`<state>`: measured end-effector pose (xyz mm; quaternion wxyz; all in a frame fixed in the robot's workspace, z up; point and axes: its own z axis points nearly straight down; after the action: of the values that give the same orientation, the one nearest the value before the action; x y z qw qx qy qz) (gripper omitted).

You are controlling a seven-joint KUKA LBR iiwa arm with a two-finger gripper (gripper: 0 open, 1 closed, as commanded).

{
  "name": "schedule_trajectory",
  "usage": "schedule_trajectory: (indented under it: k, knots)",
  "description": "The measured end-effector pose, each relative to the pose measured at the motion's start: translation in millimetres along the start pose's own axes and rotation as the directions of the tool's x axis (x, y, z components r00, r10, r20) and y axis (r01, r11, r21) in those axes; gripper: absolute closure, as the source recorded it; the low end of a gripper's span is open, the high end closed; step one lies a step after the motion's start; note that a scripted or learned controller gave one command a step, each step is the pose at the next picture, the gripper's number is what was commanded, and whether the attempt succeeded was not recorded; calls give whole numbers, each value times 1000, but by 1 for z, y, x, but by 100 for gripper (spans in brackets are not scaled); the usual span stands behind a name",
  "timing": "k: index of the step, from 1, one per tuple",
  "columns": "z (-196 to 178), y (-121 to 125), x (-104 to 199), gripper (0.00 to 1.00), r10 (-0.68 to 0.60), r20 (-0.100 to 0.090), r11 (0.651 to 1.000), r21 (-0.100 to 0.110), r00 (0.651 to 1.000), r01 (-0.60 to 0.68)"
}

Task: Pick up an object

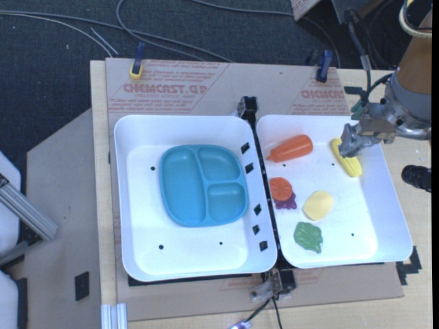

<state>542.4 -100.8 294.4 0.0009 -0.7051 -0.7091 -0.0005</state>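
Inventory as I logged it from the remote station, left to right.

Bench (pixel 171 81): one, with a brown board printed in red lettering under the bins. Two clamps stood at its far edge, one yellow and blue (pixel 136 66), one blue (pixel 323 66).

Left bin (pixel 130 184): one, shallow and white. It held one blue divided tray (pixel 203 184) with three compartments, lying flat near the middle of the bin.

Divider (pixel 255 177): one dark strip between the two bins, which sat side by side and touching along it.

Right bin (pixel 384 218): one, shallow and white. I counted five toy food items in it:
- one orange carrot (pixel 291 148), lying at the far left part of the bin;
- one orange-and-purple piece (pixel 281 191), just beside the divider, nearer than the carrot;
- one green leafy piece (pixel 308 236), toward the near edge;
- one pale yellow round piece (pixel 318 205), just beyond the green one;
- one yellow corn cob (pixel 348 161), far right part of the bin, lying at a slant.

Gripper (pixel 352 147): one, on the grey arm reaching in from the right. It stood directly over the far end of the corn cob, seemingly touching it. I could not tell whether it was clenched or released, nor whether the cob was between its fingers; the cob lay on the bin floor.
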Motion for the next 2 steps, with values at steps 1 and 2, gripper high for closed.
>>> schedule_trajectory:
  k: [1, 2]
  knots:
    - [23, 5, 45, 100, 0, -1, 1000, 3, 1000, 0]
    - [33, 0, 98, 100, 0, 0, 1000, 3, 1000, 0]
